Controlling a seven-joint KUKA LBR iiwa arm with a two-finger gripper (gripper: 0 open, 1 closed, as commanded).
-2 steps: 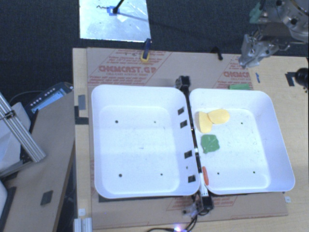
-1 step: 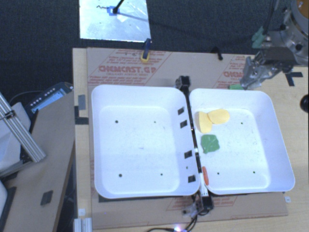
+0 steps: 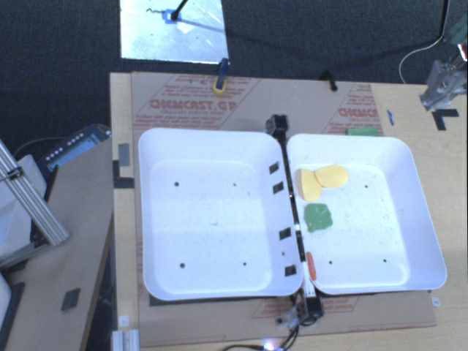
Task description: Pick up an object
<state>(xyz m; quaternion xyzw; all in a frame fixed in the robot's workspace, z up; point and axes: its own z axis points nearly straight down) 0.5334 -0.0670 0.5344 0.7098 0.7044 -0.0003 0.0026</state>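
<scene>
My jaws [image 3: 441,86]: at the far right corner of the table, over bare wood outside both bins; whether released or clenched I cannot tell, and I see nothing between them.

Cable [image 3: 418,52]: a thin pale loop just left of my jaws, rising toward the top edge.

Right bin [image 3: 420,218]: the nearer bin, below and left of my jaws; shallow, white, with small dark dots on its floor.

Yellow pieces [image 3: 322,180]: two flat shapes overlapping, in the right bin's far left part, well apart from my jaws.

Green piece [image 3: 318,216]: flat, just below the yellow pieces on the same floor.

Orange-red piece [image 3: 311,266]: small and slim, against the right bin's left wall near its front corner.

Green scrap [image 3: 363,131]: on the sheet outside the right bin's far rim, left of my jaws.

Left bin [image 3: 157,218]: farther left, side by side with the right bin; black clips [image 3: 278,188] sit along the shared edge.

Printed sheet [image 3: 194,102]: brownish, red lettering, under both bins.

Yellow clip [image 3: 219,86]: at the sheet's far edge, far left of my jaws.

Table [image 3: 431,141]: pale wood with a few dark tape marks.

Floor [image 3: 329,20]: dark carpet beyond the table.

Shiny plate [image 3: 172,20]: lies on the floor, top left.

Metal frame [image 3: 29,203]: slanted bar at the left edge, farthest from my jaws.
</scene>
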